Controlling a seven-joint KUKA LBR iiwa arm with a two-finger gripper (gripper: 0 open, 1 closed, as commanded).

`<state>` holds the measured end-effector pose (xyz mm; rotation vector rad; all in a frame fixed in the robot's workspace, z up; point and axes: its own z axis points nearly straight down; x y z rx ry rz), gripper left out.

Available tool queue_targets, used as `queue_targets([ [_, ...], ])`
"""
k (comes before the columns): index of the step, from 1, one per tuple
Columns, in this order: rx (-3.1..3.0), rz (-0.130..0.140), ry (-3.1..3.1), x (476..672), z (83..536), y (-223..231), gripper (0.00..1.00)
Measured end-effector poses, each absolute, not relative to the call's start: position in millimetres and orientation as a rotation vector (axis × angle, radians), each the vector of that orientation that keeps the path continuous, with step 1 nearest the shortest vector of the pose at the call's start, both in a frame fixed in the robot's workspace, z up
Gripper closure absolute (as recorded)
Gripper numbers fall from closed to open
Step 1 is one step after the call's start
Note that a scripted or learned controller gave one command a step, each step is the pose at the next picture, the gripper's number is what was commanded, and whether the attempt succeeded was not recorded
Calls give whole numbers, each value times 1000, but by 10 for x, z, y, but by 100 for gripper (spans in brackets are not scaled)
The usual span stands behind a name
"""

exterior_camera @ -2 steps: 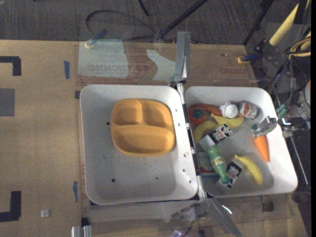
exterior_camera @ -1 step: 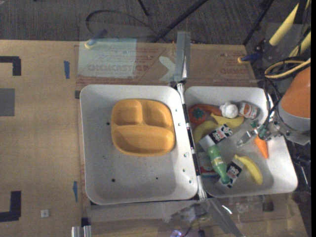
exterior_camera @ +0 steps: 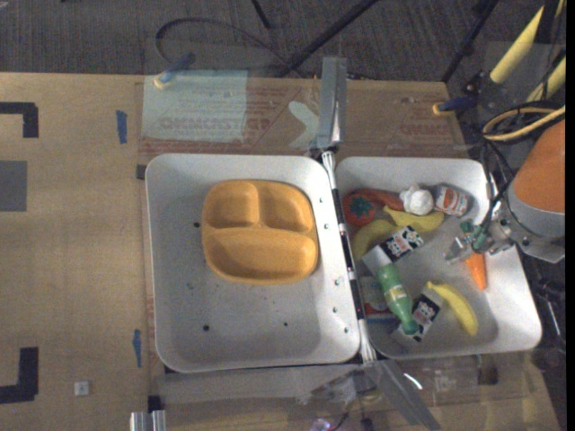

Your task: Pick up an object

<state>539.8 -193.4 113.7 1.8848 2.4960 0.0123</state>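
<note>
From my remote station I see two white bins: the left bin (exterior_camera: pixel 180 330) carries a yellow-orange divided tray (exterior_camera: pixel 260 230), while the right bin (exterior_camera: pixel 512 326) mixes a green bottle (exterior_camera: pixel 394 294), a yellow banana (exterior_camera: pixel 458 307), an orange carrot (exterior_camera: pixel 477 271), black-and-white cartons (exterior_camera: pixel 400 242) and a red-orange piece (exterior_camera: pixel 364 209). The bench (exterior_camera: pixel 72 241) is tan with black and blue tape marks.

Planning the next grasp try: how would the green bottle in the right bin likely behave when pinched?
The green bottle lies on its side, so it may roll away. Its smooth round body looks slippery. It rests against a small carton and would probably nudge it.
</note>
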Motion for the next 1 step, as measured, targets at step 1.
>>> queue_targets([
  [1, 1711, 2, 2630, 5209, 2244, -1315, 100],
])
